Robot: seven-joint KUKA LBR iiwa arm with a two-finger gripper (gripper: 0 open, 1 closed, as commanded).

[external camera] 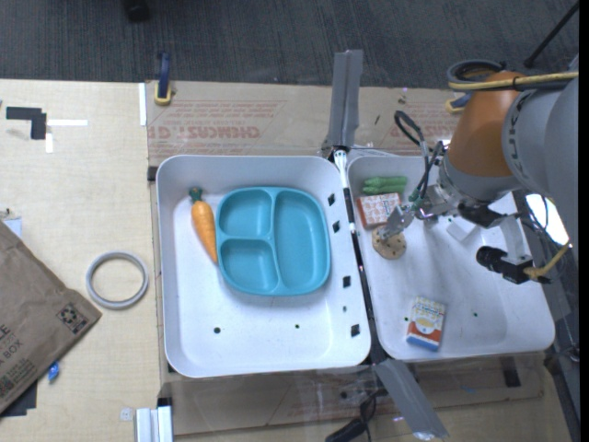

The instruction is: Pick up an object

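My gripper (402, 219) hangs low over the upper left part of the right bin (479, 339). Just below its tip lies a round tan cookie-like piece (390, 246). To the tip's left sits a red and white packet (373, 210), with a green packet (384, 185) behind it. A small orange, white and blue box (425, 324) rests near that bin's front. In the left bin (184, 320) a toy carrot (203, 227) lies beside a blue divided plate (275, 240). Nothing shows between the gripper and any object.
The grey arm with its orange band (480, 136) and cables covers the right bin's upper right. A tape ring (118, 278) and a brown cardboard box (32, 320) lie on the bench left of the bins. A divider wall (354, 247) separates the bins.
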